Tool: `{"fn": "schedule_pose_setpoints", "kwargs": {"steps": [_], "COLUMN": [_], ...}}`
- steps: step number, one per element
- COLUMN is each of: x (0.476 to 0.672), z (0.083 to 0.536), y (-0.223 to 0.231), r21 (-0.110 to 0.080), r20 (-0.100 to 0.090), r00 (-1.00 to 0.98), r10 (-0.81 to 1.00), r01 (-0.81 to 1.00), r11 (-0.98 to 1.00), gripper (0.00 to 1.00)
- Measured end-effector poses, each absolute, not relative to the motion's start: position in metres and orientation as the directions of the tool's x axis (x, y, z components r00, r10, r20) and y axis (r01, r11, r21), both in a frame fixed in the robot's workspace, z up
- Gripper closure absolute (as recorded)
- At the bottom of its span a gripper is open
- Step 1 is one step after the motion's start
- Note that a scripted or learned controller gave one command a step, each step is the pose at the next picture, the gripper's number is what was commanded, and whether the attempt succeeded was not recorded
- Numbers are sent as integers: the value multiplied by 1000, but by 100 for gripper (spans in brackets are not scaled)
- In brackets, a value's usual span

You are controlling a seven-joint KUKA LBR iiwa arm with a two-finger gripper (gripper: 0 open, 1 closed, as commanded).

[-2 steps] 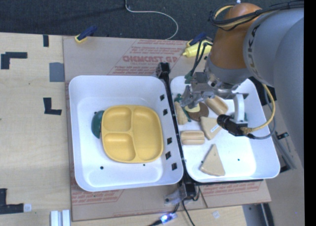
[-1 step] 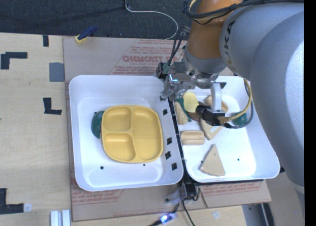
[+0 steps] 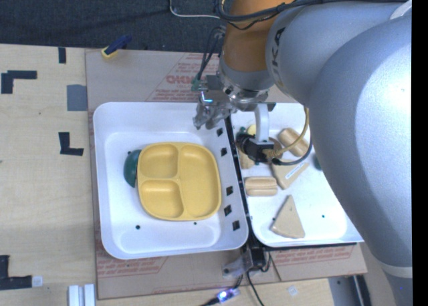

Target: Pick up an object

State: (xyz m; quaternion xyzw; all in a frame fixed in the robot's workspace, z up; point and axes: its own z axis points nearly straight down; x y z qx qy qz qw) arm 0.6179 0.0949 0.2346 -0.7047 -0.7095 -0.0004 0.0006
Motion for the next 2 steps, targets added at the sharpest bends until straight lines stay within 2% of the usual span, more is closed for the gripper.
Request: {"fn": "schedule_pose_setpoints", "kwargs": {"steps": [1, 2], "x": [616, 610], "z": [214, 226], "y": [98, 93], "r21": [-3, -2], "r20": [-2, -1], "r00": [-2, -1], "r10": [1000, 1000], "r01": [1000, 1000], "r11": [2, 1], "gripper": [100, 100]}}
